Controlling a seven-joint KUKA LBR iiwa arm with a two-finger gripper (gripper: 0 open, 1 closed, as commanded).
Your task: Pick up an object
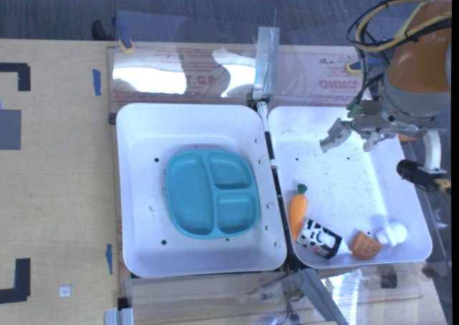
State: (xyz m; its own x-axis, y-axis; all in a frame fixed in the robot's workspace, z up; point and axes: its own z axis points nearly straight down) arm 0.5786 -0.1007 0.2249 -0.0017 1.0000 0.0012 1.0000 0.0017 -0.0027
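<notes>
Carrot (297, 212) lies in right bin (337, 173); gripper (351, 135) open above

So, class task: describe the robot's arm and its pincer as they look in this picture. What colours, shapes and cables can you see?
The arm is bulky and rounded, with a wide orange band above a grey wrist. Black and yellow cables loop beside it. The pincer is pale grey metal, with two slim fingers spread apart over the right bin.
</notes>
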